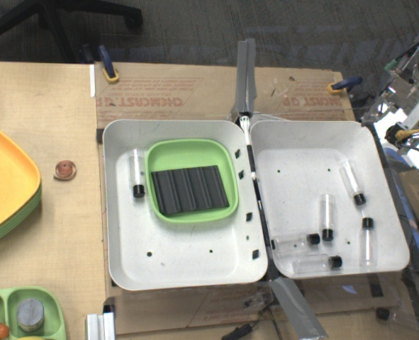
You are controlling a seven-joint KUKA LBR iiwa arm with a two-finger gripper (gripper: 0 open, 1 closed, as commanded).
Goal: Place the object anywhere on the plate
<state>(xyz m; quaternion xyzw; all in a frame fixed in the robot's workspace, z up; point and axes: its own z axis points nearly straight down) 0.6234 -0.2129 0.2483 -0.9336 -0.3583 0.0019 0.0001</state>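
Note:
A square green plate (190, 146) lies in the left bin (181, 261), toward its back. A black ribbed slab (193, 190) rests flat on the plate and covers most of its floor. Just left of the plate, on the bin floor, lies a clear tube with a black cap (137, 173). In the right bin (301, 154) several more clear black-capped tubes are scattered: one near the right wall (352, 183), one in the middle (327, 217), and others along the front (312, 263).
A stack of yellow plates (3, 183) and a small reddish disc (65, 169) sit on the bench to the left. A green compartment tray (18, 317) is at the front left corner. Clamps (108, 69) hold the cardboard at the back.

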